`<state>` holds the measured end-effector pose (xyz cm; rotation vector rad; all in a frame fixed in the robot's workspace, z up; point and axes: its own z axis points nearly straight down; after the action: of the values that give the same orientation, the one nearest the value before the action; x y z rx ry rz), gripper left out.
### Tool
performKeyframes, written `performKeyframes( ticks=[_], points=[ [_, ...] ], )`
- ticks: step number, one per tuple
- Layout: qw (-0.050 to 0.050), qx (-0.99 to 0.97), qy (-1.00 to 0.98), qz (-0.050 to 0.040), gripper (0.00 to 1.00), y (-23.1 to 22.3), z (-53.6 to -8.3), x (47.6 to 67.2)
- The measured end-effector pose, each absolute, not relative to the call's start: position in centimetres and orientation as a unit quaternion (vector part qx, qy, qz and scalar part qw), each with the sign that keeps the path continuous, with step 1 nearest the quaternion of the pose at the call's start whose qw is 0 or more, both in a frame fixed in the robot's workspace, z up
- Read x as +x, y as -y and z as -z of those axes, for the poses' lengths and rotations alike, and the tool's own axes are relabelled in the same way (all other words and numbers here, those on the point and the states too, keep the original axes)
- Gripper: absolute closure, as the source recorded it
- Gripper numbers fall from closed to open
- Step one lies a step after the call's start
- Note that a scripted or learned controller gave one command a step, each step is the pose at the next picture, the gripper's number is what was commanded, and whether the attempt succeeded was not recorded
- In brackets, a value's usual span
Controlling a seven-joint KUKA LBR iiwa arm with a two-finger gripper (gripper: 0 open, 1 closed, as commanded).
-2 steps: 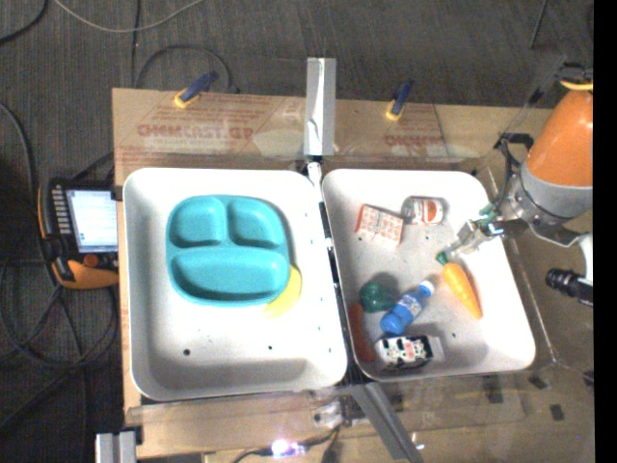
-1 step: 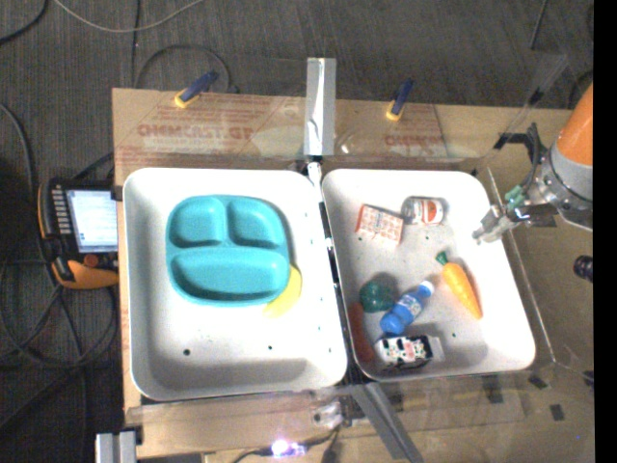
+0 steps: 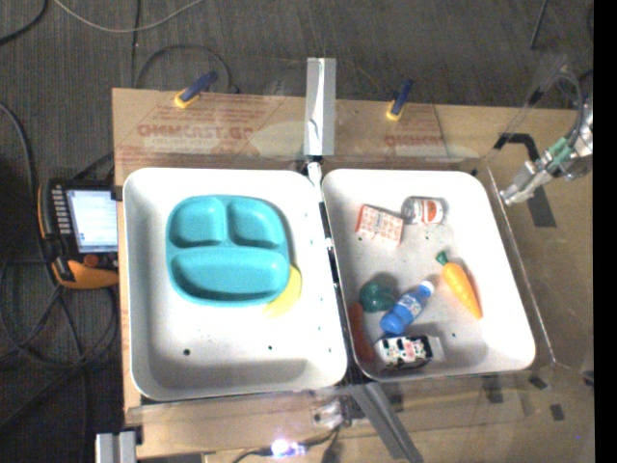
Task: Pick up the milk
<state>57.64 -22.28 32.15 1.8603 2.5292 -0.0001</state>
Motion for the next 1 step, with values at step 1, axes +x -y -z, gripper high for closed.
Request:
performKeyframes(
  ticks=[1],
  points=[
    [0.001,0.704,-0.710,0.0010,1.00,22.45,-38.91,48.99]
  ],
)
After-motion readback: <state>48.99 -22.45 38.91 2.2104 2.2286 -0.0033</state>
